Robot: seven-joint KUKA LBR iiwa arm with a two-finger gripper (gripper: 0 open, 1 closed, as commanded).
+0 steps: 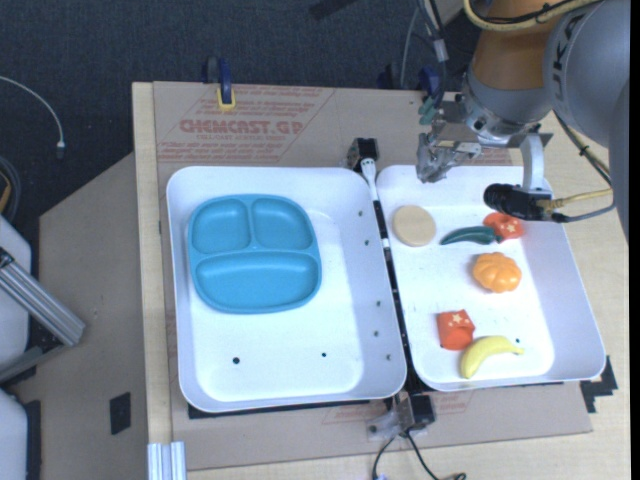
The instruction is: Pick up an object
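Note:
The right bin (575, 298) holds several toy foods. A cream round disc (413, 225) lies near its back left corner. A dark green chili (470, 235) and a red piece (505, 226) lie right of it. An orange pumpkin-like piece (497, 272) sits mid-bin, and a red block (455, 329) and a yellow banana (488, 353) lie at the front. My gripper (438, 164) hangs over the bin's back left edge, just behind the cream disc and apart from it. Nothing is seen in its grasp.
The left bin (340, 348) holds a blue divided plate (255, 253). A black part on a cable (517, 200) juts from the arm over the right bin's back. A clip (364, 154) sits where the bins meet at the back.

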